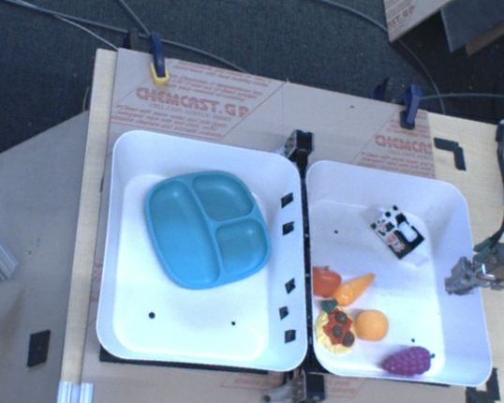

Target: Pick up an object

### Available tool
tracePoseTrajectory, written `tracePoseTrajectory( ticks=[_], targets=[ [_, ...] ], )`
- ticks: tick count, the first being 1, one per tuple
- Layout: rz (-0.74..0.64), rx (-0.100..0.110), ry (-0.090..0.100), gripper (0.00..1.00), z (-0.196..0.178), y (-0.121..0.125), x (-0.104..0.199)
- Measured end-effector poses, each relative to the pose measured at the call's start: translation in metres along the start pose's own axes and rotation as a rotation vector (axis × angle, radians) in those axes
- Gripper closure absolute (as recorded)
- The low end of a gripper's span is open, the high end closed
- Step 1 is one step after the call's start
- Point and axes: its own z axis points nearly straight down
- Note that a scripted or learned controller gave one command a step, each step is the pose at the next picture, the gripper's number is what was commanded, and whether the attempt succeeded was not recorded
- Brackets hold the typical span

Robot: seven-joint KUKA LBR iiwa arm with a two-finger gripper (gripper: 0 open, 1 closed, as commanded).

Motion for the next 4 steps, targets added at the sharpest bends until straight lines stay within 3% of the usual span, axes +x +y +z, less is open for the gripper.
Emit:
tracePoseTrajectory(
  ticks=[2,4],
  targets=[
    [-0.005,0.006,0.005,1.0,-0.01,0.001,0.1],
    [-0.007,0.008,0.005,1.0,0.005,0.008,0.211]
  ],
)
